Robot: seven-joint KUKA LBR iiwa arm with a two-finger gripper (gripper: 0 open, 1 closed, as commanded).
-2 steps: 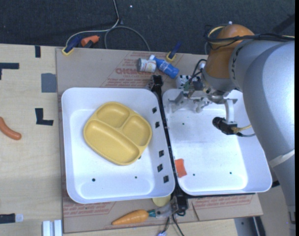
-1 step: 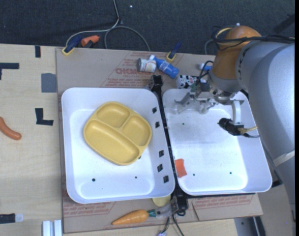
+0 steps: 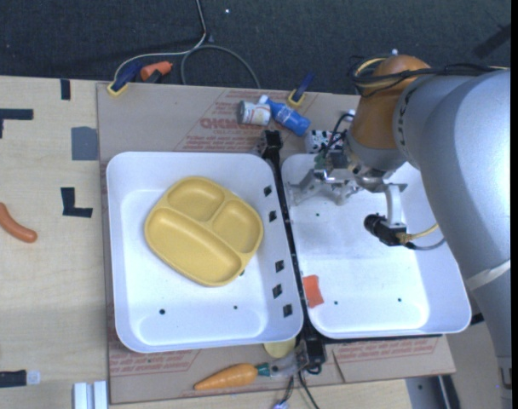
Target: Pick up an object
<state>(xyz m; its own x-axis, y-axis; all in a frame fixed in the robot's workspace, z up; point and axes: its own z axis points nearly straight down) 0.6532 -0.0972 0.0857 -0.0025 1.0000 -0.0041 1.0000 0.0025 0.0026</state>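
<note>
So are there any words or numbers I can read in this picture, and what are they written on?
Red printing on the cardboard sheet under the bins, above the left bin: letters are there, but upside down and too blurred to read.
Label on the small white and blue bottle lying on the cardboard: too small to read.
Yellow divided plate, orange tag in the right bin: no writing that I can see.

Gripper (image 3: 320, 180) partly hidden under the wrist, arm (image 3: 463, 135) cut off at right edge, bottle (image 3: 274, 113) label unreadable
</note>
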